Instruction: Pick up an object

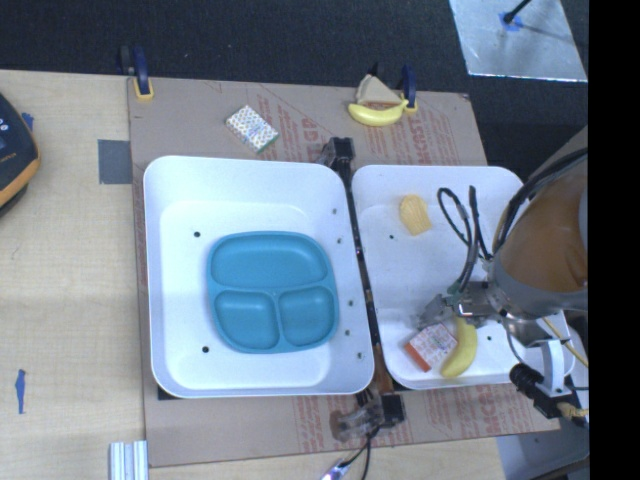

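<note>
From where I stand, the jaws [452,313] are low in the right bin [385,203], down among the things near its front edge, but the wrist and cables crowd them so much that I cannot tell whether they are apart or together, or whether anything sits between them. Just beside them lies a yellow banana [461,351], slanted, its lower end close to the bin's front wall. Touching its left side is a small red and white packet [430,346], lying flat. Farther back in the same bin, well apart from these, rests a small yellow chunk [414,214].

The banana looks like the likeliest thing to lift: I would guess it is a light toy, stiff and smooth, so somewhat slippery. Taking it across its narrow middle, square to its curve, seems best. The packet looks thin and flat, hard to get under.

The left bin [160,268] holds a blue divided plate [272,290]. Beyond the bins, on the tabletop [60,268], sit a second banana [377,113] and a patterned square [251,127].
</note>
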Action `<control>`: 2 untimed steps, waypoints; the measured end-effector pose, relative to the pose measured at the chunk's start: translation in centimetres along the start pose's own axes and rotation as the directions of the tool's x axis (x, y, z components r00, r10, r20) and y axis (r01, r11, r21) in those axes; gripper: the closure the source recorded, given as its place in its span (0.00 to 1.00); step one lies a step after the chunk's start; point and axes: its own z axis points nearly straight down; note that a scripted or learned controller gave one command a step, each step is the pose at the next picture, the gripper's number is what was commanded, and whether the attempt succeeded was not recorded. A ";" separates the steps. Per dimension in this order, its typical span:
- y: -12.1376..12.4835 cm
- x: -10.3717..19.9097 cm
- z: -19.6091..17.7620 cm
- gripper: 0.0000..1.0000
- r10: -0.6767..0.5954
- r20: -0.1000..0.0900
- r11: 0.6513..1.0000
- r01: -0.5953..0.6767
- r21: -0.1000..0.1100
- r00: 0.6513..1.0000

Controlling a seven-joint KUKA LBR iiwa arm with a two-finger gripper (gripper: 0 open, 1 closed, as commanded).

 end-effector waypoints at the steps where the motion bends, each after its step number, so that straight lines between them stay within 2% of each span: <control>1: 9.5 0.2 0.0 0.00 0.003 -0.001 1.000 -0.003 0.002 1.000; 2: 18.0 0.9 0.0 0.00 0.003 -0.001 1.000 -0.003 0.002 1.000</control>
